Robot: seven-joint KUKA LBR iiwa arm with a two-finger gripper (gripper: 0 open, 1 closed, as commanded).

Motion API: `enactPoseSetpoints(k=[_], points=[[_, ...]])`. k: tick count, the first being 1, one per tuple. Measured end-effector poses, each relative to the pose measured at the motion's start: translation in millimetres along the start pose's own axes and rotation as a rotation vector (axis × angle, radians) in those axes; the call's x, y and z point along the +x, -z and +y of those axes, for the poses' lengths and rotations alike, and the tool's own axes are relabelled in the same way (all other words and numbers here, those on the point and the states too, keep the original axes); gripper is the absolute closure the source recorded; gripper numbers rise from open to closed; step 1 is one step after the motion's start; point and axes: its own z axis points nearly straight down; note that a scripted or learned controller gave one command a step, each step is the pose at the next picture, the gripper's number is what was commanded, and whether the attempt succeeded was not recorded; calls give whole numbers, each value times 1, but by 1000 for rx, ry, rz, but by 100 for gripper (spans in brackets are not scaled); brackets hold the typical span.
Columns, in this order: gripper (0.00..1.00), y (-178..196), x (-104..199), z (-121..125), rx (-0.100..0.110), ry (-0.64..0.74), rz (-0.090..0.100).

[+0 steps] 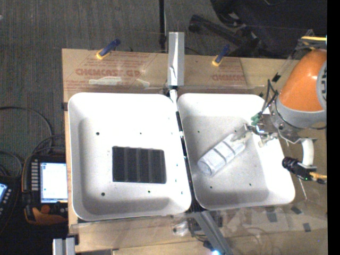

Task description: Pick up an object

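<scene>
A clear plastic bottle (220, 155) lies on its side in the right bin (276, 193), its base toward the bin's centre and its neck pointing up and right. A black ribbed rectangular block (138, 164) lies flat in the middle of the left bin (85, 142). My gripper (254, 127) hangs low over the right bin's right side, just beyond the bottle's neck end and very close to it. The grey wrist with its orange band (303, 86) rises behind the gripper and covers the bin's right rim.
An upright metal post (175, 65) stands behind the seam between the two bins. Two clamps (108, 48) (220, 54) hold the brown board at the back. Cables and a black fitting (295, 166) hang off the wrist at the right bin's edge.
</scene>
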Motion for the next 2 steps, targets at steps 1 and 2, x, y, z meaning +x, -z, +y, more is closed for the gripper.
enactPoseSetpoints(k=[1,2], points=[[0,-53,1,21,-3,71,1],[0,-76,-7,35,-12,124,-5]])
